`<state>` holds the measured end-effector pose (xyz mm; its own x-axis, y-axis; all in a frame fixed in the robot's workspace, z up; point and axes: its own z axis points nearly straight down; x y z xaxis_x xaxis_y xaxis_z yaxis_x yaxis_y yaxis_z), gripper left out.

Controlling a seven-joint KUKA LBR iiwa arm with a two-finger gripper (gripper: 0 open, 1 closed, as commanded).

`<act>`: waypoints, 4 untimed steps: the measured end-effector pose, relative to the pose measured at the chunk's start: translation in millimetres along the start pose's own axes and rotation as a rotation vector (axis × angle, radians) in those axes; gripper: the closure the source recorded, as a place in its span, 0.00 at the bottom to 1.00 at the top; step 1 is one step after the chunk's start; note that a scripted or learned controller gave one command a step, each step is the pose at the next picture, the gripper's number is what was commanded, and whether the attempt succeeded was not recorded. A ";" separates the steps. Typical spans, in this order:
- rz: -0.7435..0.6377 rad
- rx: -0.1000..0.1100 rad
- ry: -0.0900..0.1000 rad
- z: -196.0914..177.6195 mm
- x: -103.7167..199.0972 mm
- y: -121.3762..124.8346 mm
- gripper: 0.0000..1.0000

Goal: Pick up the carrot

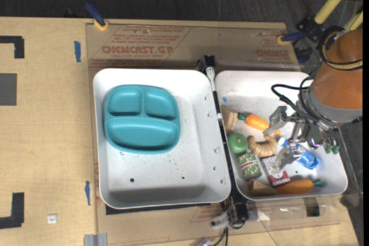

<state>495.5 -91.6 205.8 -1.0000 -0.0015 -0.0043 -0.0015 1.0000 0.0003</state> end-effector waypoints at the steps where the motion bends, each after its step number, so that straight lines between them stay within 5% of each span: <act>1: -0.028 -0.002 0.009 92.0 -38.6 -28.5 0.00; 2: -0.032 0.001 -0.008 76.7 -44.0 -27.2 1.00; 3: -0.257 0.013 -0.045 101.5 -66.1 -9.4 1.00; 4: -0.353 -0.001 -0.010 17.7 -28.8 59.3 1.00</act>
<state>524.3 -32.2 188.3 -0.9377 -0.3472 -0.0138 -0.3473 0.9378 -0.0017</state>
